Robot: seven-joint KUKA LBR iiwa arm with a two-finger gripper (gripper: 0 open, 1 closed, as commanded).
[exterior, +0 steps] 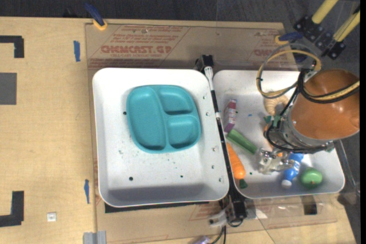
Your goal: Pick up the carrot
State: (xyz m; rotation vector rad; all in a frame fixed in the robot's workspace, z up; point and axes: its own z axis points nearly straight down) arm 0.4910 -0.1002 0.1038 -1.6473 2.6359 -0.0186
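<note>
One gripper [267, 160] hangs low in the right bin [251, 86], under the arm's orange band [327, 104] and its looped cables; whether it is open or closed I cannot tell (the metal parts blur together). It sits just right of the carrot [235, 162], which lies along the bin's left wall, apart from it, with a green stick [242, 141] just above. A blue-and-white bottle [291, 170] and a green ball [311, 178] lie near the gripper's right. The left bin [114, 168] bears a teal divided plate [163, 117]. Red print on the cardboard [137, 47] behind reads roughly "CHEMCAST".
</note>
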